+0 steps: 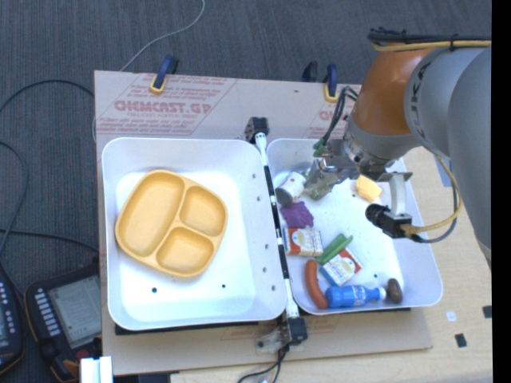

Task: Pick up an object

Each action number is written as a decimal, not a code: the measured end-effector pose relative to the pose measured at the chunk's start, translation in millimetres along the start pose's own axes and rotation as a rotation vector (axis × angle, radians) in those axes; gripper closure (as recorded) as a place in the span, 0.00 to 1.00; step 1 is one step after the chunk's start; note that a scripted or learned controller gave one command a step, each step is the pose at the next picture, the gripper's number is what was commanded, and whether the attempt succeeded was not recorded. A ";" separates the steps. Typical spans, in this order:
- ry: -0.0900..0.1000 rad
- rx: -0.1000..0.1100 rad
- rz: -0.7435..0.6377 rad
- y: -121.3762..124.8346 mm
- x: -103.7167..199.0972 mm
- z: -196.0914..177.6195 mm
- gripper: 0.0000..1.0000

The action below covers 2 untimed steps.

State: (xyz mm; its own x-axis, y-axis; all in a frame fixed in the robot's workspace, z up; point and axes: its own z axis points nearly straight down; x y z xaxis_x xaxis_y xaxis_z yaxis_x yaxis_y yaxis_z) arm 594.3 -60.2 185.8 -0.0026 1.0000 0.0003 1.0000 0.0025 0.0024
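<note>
— Well, what sits in the left bin [136, 302]?

— A yellow plastic tray [171, 223], smooth, rounded at the corners, split into three compartments, lying flat near the bin's left half.

— And the right bin [415, 282]?

— A clutter of small toy foods. A purple crumpled piece [297, 213] by the left wall, a small printed carton [303, 241] just below it, a long green pod [333, 248] slanting beside a second little box [339, 270]. Along the front lie a glossy red sausage [315, 285], a blue bottle [353, 296] on its side, and a dark brown rounded lump [394, 291]. A pale yellow wedge [368, 188] rests near the back right.

— The arm?

— It reaches in from the right, orange band [383, 94] high, wrist bent down over the back of the right bin. The gripper [322, 178] hangs low beside a white rounded object [291, 185], above the purple piece.

— Holding anything?

— I cannot tell; the tips blur into the clutter.
</note>
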 end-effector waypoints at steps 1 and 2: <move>0.000 0.003 0.001 -1.1 -0.6 1.5 0.00; -0.003 -0.015 0.003 26.7 -30.3 71.3 0.00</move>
State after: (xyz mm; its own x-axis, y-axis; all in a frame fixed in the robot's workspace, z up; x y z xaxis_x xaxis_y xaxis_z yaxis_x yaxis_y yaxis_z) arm 621.3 -90.4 114.5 0.0005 1.0000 -0.0023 0.9999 -0.0005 0.0171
